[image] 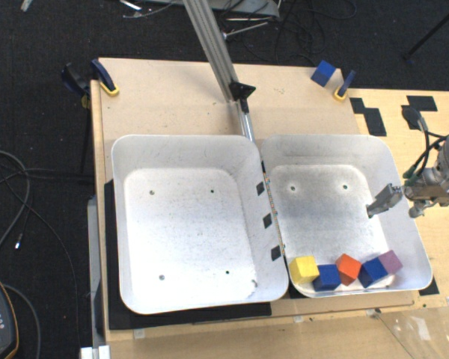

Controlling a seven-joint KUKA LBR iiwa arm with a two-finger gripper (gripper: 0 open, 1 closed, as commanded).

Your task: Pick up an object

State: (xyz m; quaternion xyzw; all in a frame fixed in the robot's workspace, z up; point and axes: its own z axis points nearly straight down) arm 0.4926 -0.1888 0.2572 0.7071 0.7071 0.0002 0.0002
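Several small blocks lie in a row along the near wall of the right bin (337, 155): a yellow block (304, 268), a blue block (327, 277), an orange block (349, 267), another blue block (373, 271) and a purple block (390, 261). My gripper (399, 204) hangs over the bin's right rim, up and to the right of the blocks and apart from them. Its fingers are open, one dark finger (382, 200) reaching over the bin floor, with nothing between them.
The left bin (127, 200) lies beside the right one, their rims meeting at the middle. A loose blue block (323, 72) sits on the bench at the back right near a clamp (343, 85). A metal pole (213, 43) slants across the back.
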